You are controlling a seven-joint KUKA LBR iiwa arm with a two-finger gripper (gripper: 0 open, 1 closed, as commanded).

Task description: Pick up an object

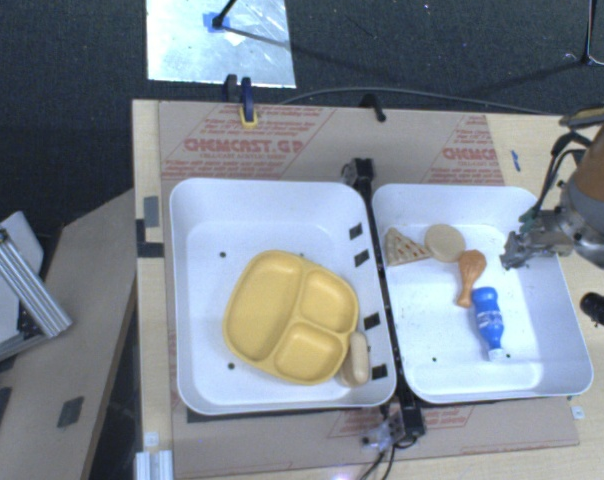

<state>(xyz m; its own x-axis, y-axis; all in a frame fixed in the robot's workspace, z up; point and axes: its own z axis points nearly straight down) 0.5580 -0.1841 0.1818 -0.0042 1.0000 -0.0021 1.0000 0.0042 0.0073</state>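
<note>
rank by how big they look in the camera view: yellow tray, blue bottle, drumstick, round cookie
1. yellow tray, by far the largest
2. blue bottle
3. drumstick, a little smaller than the bottle; close enough that I would not insist on the order
4. round cookie, the smallest

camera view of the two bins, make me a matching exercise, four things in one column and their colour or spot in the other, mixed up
Things:
1. divided plate
2. small bottle
3. drumstick toy
4. wedge-shaped slice

Descriptions:
A. blue with a white label, in the right bin
B. tan triangle at the right bin's upper left, next to the divider between the bins
C. yellow, three compartments, in the left bin
D. orange-brown, lying just above the bottle

Pairs: 1-C, 2-A, 3-D, 4-B
</note>
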